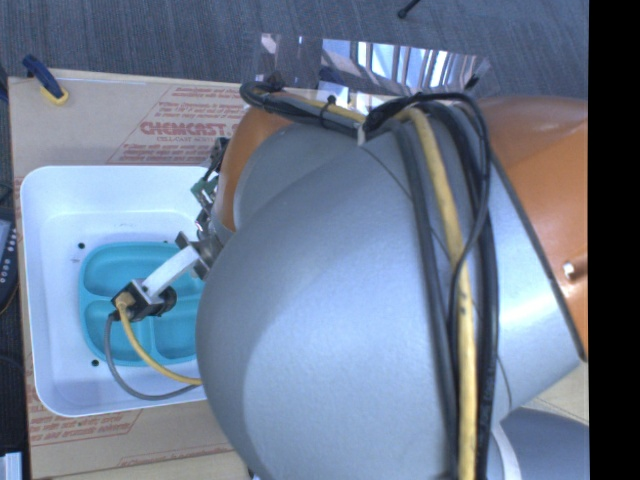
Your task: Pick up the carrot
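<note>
**Camera view**

- The arm (360, 308) enters from the right. Its rounded grey body covers the middle and right of the frame.
- The arm's orange band (540, 188) sits at the far right.
- The tool (205, 218) is seen only as a small cluster of metal parts at the left edge of the grey body. It is over the right part of the left bin. The arm covers the rest of it, so it cannot be told whether the tool is apart, together or clamped on anything.
- The left bin (40, 258) is white and shallow. Its left wall, near-left corner and part of its floor are exposed. The arm covers its right side.
- A teal tray (100, 273) lies flat on the floor of the left bin. A ridge divides it into a far and a near compartment. Its right end passes under the arm.
- The carrot: its position cannot be told from this view.
- The surface (170, 133) under the bin carries a brown sheet with red print.
- A blue and yellow clamp (44, 79) grips the far-left edge of that sheet, well apart from the bin.
- A shiny metal plate (400, 65) stands at the far edge, behind the arm.
- Dark carpet (150, 8) lies beyond the surface.
</note>
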You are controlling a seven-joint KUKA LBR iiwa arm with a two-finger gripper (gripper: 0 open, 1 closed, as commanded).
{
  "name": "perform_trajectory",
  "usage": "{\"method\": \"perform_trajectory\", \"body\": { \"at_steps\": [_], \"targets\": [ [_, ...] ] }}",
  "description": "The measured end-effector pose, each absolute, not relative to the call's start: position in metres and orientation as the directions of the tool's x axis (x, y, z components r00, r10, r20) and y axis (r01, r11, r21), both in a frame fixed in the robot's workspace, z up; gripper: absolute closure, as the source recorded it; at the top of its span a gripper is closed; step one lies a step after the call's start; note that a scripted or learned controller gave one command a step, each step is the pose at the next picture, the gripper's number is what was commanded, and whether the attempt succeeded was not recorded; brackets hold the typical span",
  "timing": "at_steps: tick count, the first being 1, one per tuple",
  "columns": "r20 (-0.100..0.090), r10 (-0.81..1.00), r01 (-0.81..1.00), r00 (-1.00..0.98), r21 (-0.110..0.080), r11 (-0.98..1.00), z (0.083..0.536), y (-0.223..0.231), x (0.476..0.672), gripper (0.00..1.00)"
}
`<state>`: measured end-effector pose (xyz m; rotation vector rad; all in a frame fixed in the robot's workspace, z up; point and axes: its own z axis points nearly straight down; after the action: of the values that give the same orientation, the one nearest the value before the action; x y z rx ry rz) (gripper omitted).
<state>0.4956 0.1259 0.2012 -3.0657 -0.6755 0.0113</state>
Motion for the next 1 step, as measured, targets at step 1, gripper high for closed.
{"method": "perform_trajectory", "body": {
  "at_steps": [1],
  "targets": [
    [-0.007,0.573,0.573,0.819,-0.007,-0.819,0.1897,0.0839,0.4750,0.00]
  ]
}}
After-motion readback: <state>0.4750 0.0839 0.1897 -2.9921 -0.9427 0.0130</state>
